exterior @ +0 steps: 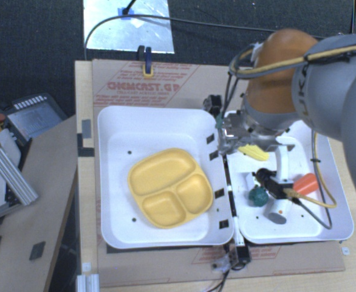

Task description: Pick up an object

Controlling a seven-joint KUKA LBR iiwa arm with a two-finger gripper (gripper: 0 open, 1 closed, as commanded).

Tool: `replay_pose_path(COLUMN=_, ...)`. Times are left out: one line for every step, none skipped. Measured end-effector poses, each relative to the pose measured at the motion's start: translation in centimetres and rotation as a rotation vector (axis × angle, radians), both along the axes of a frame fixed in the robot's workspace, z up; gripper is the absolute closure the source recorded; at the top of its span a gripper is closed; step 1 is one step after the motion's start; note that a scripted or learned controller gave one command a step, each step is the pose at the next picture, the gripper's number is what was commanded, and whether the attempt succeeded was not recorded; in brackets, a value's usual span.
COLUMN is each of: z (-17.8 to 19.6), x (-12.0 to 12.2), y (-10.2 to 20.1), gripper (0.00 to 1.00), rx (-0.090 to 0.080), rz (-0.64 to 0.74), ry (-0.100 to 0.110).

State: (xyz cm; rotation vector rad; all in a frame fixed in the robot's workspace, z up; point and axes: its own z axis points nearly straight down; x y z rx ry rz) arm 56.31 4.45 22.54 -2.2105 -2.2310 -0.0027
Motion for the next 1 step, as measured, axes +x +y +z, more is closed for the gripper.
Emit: replay_pose_path(z=0.88, x=-2.02, y=5.31, gripper=1.00, rx=0.001, rz=0.001, ry=0.000)
